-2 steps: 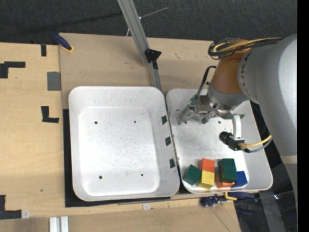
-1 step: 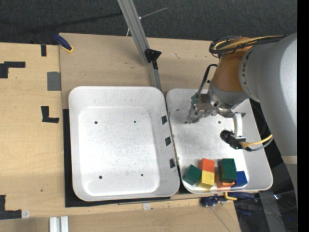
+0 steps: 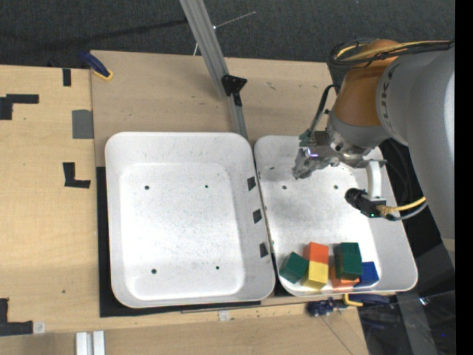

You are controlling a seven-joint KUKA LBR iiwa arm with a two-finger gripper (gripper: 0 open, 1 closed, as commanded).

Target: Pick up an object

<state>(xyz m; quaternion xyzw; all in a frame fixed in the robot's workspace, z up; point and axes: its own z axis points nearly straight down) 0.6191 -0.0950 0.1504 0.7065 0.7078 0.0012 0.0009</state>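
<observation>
Wooden bench (image 3: 44,220), 2 white bins; no legible writing. Gripper (image 3: 305,165) over right bin (image 3: 310,205), state unclear. Coloured blocks (image 3: 329,265) clustered at near edge.

— How is the light?

— Even and fairly bright from overhead; the two white bins (image 3: 185,213) come out pale and a little washed, with soft grey shading along their inner walls.

— Any shadows?

— Only faint ones, under the arm (image 3: 399,102) and beside the blocks (image 3: 329,265).

— And the sharpness?

— Moderate. Fine grain throughout, the hand (image 3: 307,163) slightly smeared, the dark floor (image 3: 111,13) above the worktop (image 3: 44,198) nearly featureless.
</observation>
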